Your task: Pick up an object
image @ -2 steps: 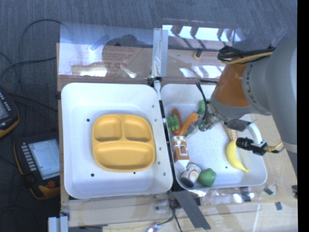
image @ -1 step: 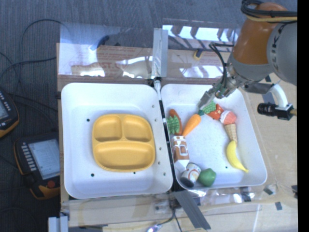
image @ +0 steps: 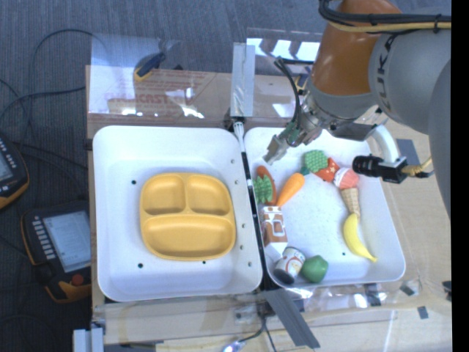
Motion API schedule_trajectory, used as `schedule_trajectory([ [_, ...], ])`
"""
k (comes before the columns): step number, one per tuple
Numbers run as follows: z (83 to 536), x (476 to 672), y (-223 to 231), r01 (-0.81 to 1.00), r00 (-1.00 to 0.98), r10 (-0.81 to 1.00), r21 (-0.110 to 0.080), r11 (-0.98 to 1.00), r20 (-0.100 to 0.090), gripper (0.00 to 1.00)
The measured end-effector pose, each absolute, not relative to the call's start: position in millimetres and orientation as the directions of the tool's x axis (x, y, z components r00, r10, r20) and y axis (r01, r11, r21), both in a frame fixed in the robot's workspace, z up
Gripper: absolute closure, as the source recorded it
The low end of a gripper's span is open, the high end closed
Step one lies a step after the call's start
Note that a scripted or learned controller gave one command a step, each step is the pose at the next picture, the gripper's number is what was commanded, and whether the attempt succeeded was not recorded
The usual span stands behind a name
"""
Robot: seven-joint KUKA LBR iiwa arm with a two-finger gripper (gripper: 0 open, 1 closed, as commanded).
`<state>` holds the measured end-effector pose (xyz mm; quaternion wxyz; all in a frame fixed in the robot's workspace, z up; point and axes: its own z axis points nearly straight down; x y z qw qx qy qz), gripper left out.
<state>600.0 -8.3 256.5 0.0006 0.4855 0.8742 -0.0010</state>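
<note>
My gripper (image: 278, 149) hangs over the back left corner of the right bin (image: 388, 218), just above and behind a red and green toy (image: 264, 185) by the bin's left wall. An orange carrot (image: 291, 187) lies right of that toy. Nothing shows in the gripper. A green leafy toy (image: 316, 160) and a small red piece (image: 327, 171) lie a little to the gripper's right. Further right are an ice cream cone (image: 349, 190) and a yellow banana (image: 357, 237).
A brown and white carton (image: 273, 224), a small can (image: 290, 262) and a green ball (image: 315, 268) sit at the right bin's front left. The left bin (image: 117, 160) holds a yellow divided plate (image: 187, 215). The arm's orange band (image: 352, 46) looms over the bin's back.
</note>
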Motion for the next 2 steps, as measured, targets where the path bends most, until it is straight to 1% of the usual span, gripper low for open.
schedule_trajectory([
  [1, 256, 600.0, -9, 0.849, -0.528, 0.849, -0.002, 0.528, -0.003, 0.0],
  [2, 183, 548.4, -60, 0.848, -0.531, 0.848, -0.004, 0.531, -0.001, 0.0],
])
